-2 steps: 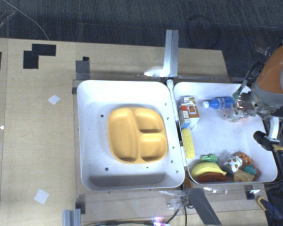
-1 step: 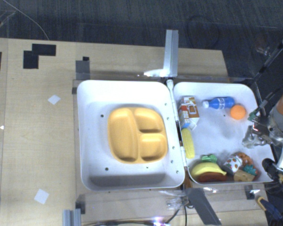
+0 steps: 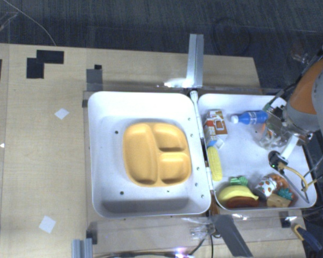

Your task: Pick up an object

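Observation:
My gripper (image 3: 270, 133) hangs over the right part of the right bin (image 3: 242, 157), below the grey arm with its orange band (image 3: 312, 90). A blue-and-white bottle (image 3: 250, 117) lies just to its left, near the bin's back. A small brown-and-white carton (image 3: 215, 124) sits at the bin's left side, with a yellow corn cob (image 3: 216, 163) in front of it. Along the front edge lie a banana (image 3: 237, 192) on a dark red item (image 3: 240, 201), then small colourful toys (image 3: 275, 190).
The left bin (image 3: 105, 144) holds a yellow divided plate (image 3: 155, 153). A metal post (image 3: 196, 61) stands behind the seam between the bins. Cables (image 3: 296, 173) hang by the right bin's right wall.

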You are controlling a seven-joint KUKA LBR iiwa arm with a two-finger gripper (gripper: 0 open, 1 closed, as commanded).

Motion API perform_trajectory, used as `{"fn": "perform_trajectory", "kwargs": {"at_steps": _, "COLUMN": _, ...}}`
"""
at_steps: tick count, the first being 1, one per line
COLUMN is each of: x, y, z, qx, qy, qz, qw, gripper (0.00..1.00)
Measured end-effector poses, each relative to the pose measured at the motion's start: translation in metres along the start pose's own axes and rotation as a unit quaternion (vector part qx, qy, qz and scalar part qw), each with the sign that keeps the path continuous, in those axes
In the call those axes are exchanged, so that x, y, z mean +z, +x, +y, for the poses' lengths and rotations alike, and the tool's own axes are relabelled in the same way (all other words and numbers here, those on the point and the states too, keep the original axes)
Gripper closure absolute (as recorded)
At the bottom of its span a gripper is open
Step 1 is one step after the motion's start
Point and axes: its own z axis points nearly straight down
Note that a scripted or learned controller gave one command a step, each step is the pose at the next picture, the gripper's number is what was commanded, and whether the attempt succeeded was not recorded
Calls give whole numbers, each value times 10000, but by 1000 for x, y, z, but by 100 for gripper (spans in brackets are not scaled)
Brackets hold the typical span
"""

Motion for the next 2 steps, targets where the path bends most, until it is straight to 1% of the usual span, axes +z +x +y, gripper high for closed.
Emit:
{"fn": "perform_trajectory", "kwargs": {"at_steps": 1, "x": -12, "y": 1, "z": 1, "qx": -41, "qy": -19, "qz": 3, "qw": 10000, "gripper": 100}}
{"fn": "perform_trajectory", "kwargs": {"at_steps": 2, "x": -68, "y": -7, "z": -39, "qx": 91, "qy": -17, "qz": 12, "qw": 10000, "gripper": 100}}
